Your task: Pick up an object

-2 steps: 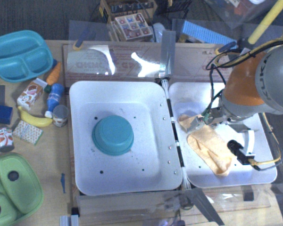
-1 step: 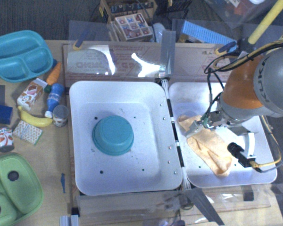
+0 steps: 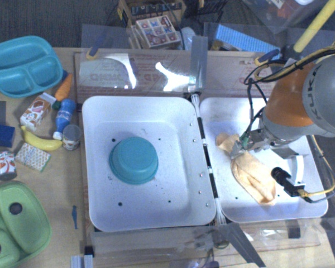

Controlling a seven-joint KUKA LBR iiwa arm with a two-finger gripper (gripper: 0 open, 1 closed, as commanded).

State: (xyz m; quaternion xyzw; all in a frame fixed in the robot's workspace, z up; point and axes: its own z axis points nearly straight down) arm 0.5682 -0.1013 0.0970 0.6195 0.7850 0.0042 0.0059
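A crumpled tan cloth (image 3: 251, 171) lies in the right bin (image 3: 234, 205), stretching from the bin's middle left toward its front. My gripper (image 3: 244, 144) is low over the cloth's upper part, close against the fabric. An upside-down teal bowl (image 3: 134, 159) sits in the middle of the left bin (image 3: 100, 116), far from the gripper.
Left of the bins, the bench holds a teal divided tray (image 3: 25, 65), a banana (image 3: 40, 139), a small carton (image 3: 36, 111), a blue bottle (image 3: 64, 116), a can (image 3: 5, 164) and a green tray (image 3: 14, 225). Boxes and clutter stand behind the bins.
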